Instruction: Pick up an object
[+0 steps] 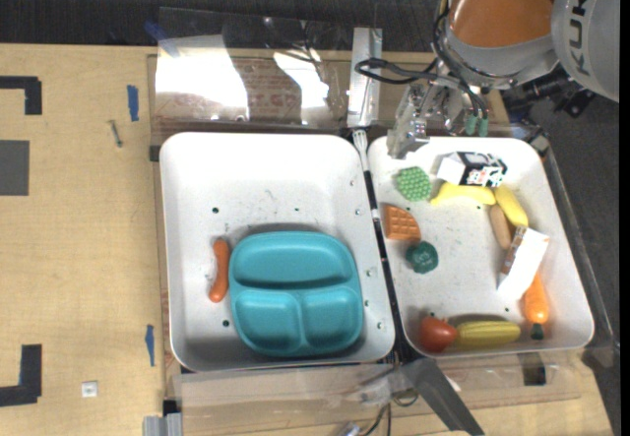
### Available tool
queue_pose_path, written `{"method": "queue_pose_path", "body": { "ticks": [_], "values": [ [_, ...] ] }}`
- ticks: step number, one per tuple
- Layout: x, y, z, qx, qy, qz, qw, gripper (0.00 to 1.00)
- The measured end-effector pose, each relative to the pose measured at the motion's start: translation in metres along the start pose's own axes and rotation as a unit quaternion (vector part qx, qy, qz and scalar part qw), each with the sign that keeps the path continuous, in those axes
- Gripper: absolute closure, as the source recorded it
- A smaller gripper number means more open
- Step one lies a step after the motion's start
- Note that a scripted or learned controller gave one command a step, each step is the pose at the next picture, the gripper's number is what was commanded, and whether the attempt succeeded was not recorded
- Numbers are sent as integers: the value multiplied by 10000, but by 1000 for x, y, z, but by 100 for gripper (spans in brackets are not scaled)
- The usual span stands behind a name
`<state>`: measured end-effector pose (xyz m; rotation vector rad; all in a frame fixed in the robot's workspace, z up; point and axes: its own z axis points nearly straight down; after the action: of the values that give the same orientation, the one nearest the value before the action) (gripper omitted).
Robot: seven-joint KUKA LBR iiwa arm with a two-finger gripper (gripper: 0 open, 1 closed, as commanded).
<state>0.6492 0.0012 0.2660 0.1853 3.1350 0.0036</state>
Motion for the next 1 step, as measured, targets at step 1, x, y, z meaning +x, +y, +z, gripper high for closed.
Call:
{"method": "queue_pose_path", "body": {
  "ticks": [1],
  "values": [
    [-14, -41, -40, 9, -45, 308, 9995, 100]
  ]
}}
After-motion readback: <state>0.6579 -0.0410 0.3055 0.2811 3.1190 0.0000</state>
